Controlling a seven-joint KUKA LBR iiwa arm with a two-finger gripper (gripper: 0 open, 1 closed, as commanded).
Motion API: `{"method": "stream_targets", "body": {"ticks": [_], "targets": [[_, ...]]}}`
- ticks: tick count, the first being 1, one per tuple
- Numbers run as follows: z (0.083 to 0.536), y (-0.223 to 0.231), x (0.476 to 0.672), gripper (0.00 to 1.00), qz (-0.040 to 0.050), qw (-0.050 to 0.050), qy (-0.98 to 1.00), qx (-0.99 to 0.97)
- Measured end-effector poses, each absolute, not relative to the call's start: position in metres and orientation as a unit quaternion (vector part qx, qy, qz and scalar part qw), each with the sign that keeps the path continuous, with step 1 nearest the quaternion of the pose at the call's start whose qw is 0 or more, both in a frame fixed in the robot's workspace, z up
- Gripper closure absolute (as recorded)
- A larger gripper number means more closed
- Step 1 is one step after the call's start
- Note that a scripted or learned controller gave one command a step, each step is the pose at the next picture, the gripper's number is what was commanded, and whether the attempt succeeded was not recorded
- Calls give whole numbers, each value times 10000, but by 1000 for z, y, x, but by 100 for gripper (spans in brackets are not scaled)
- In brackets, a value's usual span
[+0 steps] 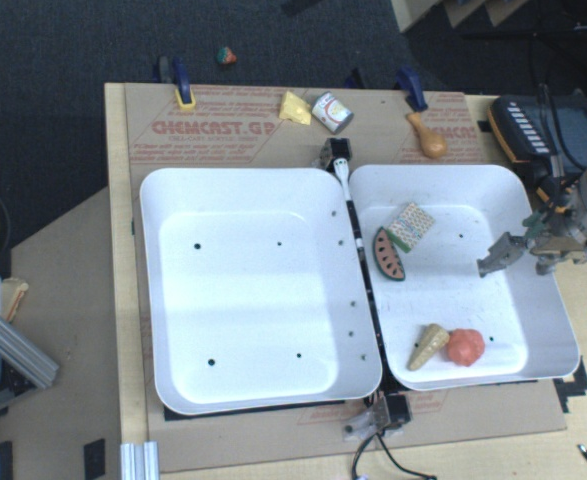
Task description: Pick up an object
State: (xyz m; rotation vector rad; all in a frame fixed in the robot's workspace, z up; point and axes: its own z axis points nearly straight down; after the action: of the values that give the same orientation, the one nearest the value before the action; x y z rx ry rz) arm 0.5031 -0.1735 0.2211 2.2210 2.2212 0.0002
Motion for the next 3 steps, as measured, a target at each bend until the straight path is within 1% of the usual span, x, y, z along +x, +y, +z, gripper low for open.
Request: {"method": "stream_targets", "body": {"ticks": [1,2,3], "targets": [[78,-109,574,0,7,-18,7099,7043],[86,-127,645,0,19,38,7082,7060],[85,-110,668,0,13,17,7082,7061]]}}
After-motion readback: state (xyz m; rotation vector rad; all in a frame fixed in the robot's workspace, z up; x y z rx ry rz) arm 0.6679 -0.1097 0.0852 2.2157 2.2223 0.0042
